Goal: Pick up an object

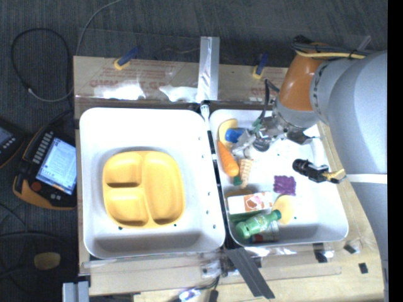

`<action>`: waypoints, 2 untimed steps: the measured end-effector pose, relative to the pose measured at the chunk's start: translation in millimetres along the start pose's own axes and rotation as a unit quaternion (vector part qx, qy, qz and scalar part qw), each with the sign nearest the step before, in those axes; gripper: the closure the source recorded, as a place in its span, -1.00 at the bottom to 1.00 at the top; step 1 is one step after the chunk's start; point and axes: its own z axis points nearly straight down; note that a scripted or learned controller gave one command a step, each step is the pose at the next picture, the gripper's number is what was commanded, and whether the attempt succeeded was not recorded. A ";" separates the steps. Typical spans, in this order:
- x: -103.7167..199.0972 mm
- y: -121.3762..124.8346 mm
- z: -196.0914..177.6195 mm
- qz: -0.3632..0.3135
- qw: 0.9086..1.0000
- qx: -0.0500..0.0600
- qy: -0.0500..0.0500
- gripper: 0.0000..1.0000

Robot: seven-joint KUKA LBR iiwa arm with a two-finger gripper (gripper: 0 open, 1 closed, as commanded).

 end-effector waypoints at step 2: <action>12.2 25.4 -3.7 -0.007 1.000 0.013 -0.002 1.00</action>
